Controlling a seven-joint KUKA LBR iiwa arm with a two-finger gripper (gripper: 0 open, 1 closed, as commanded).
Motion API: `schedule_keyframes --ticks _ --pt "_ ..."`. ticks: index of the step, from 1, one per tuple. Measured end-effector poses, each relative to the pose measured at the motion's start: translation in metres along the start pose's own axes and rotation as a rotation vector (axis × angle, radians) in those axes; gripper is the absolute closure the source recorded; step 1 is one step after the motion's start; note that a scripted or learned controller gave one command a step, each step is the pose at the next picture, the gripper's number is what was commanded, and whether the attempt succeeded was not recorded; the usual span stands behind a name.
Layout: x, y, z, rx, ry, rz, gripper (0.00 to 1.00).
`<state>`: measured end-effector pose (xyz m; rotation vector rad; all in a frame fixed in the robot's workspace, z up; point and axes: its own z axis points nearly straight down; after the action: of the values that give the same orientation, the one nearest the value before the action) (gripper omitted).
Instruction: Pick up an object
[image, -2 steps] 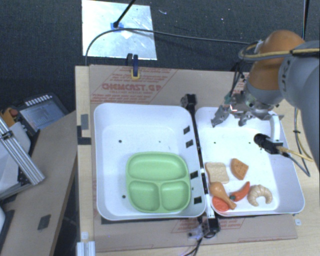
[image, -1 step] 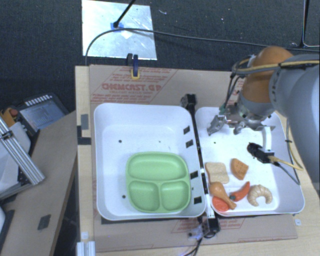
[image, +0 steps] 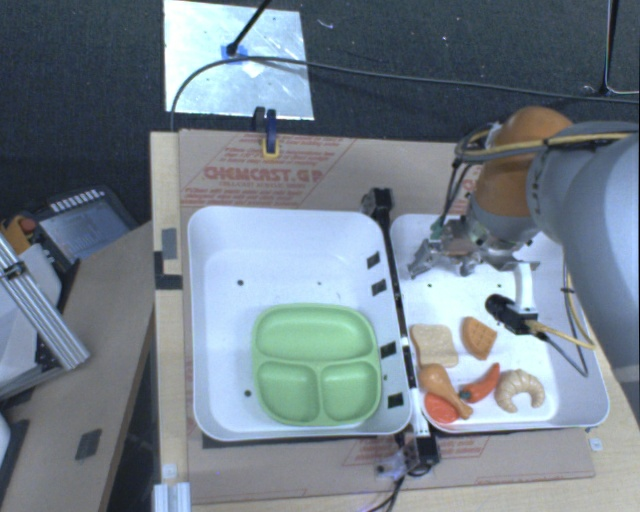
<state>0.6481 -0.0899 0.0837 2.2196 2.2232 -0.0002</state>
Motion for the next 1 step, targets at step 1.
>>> schedule_keyframes --ticks 1 --pt "-0.0001 0.0014 -0.0127 -0.005 0.0 0.0 1.0"
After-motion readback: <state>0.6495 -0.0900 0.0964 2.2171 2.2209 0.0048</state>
